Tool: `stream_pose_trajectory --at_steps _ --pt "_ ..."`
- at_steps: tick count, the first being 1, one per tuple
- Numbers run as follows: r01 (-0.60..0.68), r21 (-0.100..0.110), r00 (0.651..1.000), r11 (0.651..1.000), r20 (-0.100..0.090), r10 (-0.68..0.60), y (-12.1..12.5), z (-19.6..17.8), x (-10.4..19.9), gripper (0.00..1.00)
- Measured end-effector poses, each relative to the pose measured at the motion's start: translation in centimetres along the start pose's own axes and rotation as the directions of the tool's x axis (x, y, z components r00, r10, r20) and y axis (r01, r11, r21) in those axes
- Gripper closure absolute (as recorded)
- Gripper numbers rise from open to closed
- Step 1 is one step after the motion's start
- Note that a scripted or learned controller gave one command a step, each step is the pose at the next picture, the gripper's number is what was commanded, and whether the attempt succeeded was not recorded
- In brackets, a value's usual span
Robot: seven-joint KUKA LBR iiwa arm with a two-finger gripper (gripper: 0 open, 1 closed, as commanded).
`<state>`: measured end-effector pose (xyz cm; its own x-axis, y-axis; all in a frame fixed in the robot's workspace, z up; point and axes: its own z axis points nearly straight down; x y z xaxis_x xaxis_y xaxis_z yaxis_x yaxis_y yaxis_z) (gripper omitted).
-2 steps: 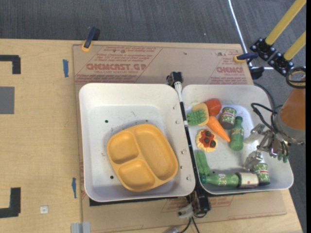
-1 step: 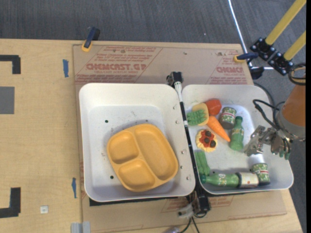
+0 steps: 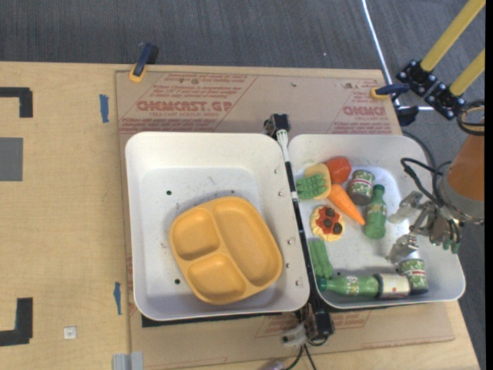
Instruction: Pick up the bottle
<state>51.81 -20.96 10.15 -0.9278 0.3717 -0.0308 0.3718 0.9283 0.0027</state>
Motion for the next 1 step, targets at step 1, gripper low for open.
stream_pose_trajectory --at_steps 1 --pt "-0.001 -0.002 1.000 1.000 0.006 0.001 0.08 -1.05 -0.17 1.00"
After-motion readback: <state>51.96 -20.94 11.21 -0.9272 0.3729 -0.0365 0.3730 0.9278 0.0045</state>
